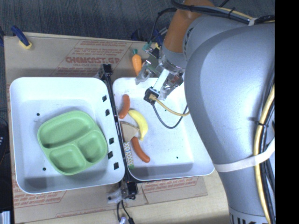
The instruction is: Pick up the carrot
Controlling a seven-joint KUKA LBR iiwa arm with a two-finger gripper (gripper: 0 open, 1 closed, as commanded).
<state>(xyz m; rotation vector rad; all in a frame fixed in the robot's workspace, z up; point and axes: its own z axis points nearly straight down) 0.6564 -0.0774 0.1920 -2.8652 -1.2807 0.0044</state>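
Observation:
The carrot (136,64), orange with a small green top, hangs just past the far rim of the right bin (187,164), over the cardboard. My gripper (143,65) comes in from the right at the end of the grey arm with the orange band. It is shut on the carrot, one finger (141,78) below it and the other above. The carrot stands roughly upright, green end pointing away from the bin.
In the right bin's left part lie an orange sausage (124,105), a banana (140,122), a tan wedge (130,132) and a second sausage (140,150). The left bin (23,92) holds a green divided plate (72,141). A cable loops below the wrist.

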